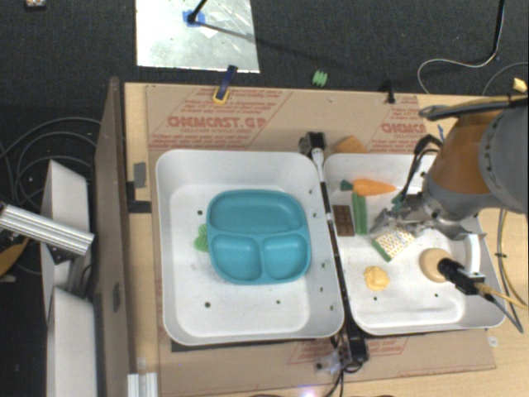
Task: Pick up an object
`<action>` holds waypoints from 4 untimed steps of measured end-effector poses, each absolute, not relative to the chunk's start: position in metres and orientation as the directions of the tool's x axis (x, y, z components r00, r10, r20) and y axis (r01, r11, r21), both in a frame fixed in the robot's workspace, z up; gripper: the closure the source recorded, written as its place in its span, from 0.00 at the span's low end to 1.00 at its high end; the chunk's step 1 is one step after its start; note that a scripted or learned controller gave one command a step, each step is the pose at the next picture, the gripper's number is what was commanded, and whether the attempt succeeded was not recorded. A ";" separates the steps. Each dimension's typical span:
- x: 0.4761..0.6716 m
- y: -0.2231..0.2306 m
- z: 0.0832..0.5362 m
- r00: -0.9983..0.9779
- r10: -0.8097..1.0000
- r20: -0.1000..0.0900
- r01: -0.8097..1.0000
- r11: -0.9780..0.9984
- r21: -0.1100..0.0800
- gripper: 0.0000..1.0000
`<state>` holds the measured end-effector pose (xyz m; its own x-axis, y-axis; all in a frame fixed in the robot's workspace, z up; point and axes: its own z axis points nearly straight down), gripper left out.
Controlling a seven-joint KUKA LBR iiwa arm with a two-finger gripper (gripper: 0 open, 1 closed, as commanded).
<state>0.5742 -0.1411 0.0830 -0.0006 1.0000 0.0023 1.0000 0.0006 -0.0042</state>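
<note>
Yellow, a small lump (376, 279) lies nearest, below the gripper (397, 222). A checkered piece (392, 243) sits just under it, likely the target. Whether it grips I cannot tell. Beyond lies a carrot (372, 187).

Even, fairly bright overhead light, soft short shadows under the blue tray (258, 246) and along the bin walls. Glare on the silver sheet (197, 21) at top and on the white bins (248, 321), slightly washed out. Overall soft focus, grainy dark floor (58, 73), small items smeared.
</note>
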 end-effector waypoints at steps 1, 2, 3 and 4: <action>0.578 -0.143 0.095 -0.002 1.000 0.000 1.000 0.002 0.004 1.00; 0.578 -0.143 0.095 -0.002 1.000 0.000 1.000 0.002 0.003 0.00; 0.509 -0.126 0.084 0.001 1.000 0.002 1.000 -0.001 -0.004 0.00; 0.513 -0.126 0.096 -0.002 1.000 0.001 1.000 0.002 0.005 1.00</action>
